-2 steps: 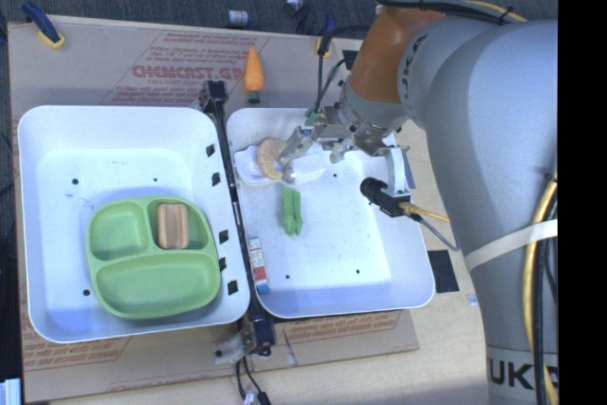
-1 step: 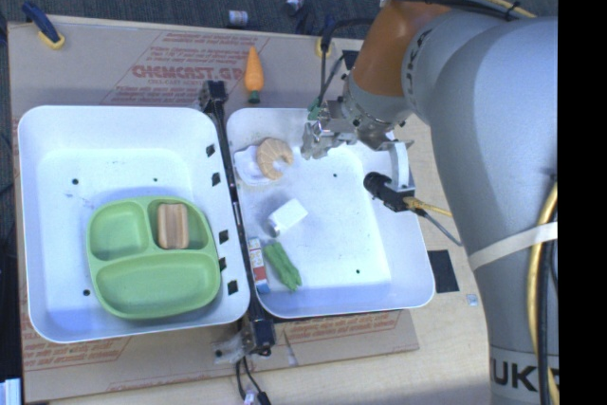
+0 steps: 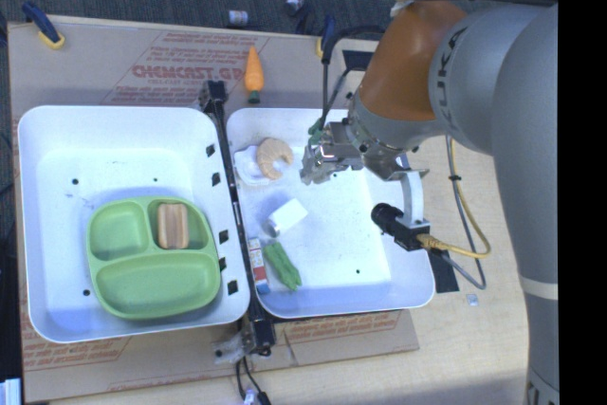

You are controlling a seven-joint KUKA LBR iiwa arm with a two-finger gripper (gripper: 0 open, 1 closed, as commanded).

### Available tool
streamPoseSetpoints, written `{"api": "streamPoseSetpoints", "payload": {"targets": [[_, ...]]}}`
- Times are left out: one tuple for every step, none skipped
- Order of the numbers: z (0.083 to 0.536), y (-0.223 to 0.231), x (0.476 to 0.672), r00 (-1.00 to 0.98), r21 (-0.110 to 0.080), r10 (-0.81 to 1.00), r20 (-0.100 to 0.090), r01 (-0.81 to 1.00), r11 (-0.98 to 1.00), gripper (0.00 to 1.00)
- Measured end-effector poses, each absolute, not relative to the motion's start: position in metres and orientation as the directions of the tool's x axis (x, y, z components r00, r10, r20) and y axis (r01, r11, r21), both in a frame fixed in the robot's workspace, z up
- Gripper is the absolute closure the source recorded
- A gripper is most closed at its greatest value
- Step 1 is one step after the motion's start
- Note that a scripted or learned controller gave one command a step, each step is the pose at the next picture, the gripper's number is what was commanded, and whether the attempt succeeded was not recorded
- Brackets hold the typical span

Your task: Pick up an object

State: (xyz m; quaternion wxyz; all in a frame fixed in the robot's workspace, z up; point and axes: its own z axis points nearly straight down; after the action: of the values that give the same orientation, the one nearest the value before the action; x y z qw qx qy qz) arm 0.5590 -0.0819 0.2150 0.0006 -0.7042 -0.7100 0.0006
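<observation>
The pincer [image 3: 321,162] hangs over the upper middle of the right bin [image 3: 417,285], under the orange-banded wrist. Its tips are a small dark and metallic tangle against the white floor, so whether they are apart or together cannot be told; nothing shows between them.

The task names no particular thing. The nearest candidate is the round tan bread-like piece [image 3: 275,156], lying at about nine o'clock from the pincer and just beside it, resting partly on a white disc at the bin's left wall. Being roundish, it offers no clear long axis. A white block [image 3: 288,215] lies at about seven o'clock, a little farther, its long side running from lower left to upper right. The green vegetable-like piece [image 3: 282,265] sits beyond it, near the lower left corner, its length running roughly eleven to five.

In my judgement a short shift toward nine o'clock would bring the bread piece under the pincer.

The arm's bulk covers the bin's upper right corner, and what lies beneath it is hidden.
</observation>
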Motion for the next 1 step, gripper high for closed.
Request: {"api": "streamPoseSetpoints", "payload": {"targets": [[0.2227,-0.0298,0.4925,-0.008,-0.003,1.000,0.000,1.000,0.008,1.00]]}}
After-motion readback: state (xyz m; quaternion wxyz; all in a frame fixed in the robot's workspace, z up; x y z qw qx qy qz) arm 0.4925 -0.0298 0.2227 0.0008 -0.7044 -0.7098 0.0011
